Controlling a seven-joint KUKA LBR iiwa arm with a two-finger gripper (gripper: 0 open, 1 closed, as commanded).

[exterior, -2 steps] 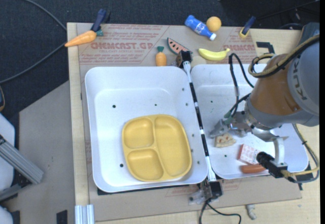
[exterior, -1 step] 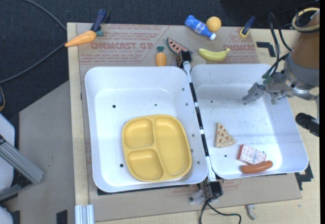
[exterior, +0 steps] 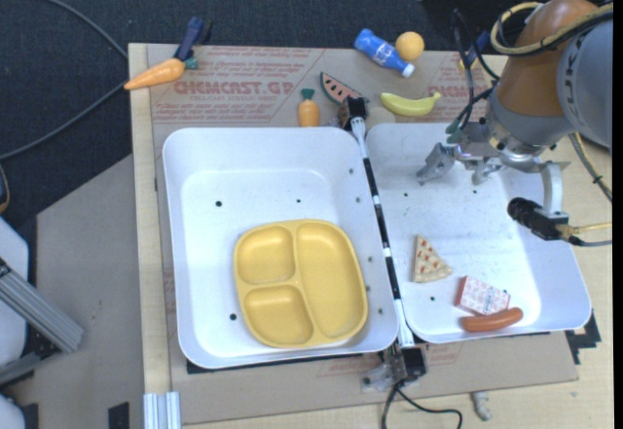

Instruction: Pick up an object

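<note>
My gripper hangs over the far end of the right bin, open, with nothing between its fingers. Its two grey fingers are spread apart above bare bin floor. Nearer the front of that bin lie a pizza slice, a red and white packet and a sausage. All three lie well apart from the gripper, toward the bin's near edge.
A yellow divided plate sits in the left bin. Behind the bins on the bench lie a banana, a blue bottle, an orange, a watermelon slice, a small carrot and a larger carrot.
</note>
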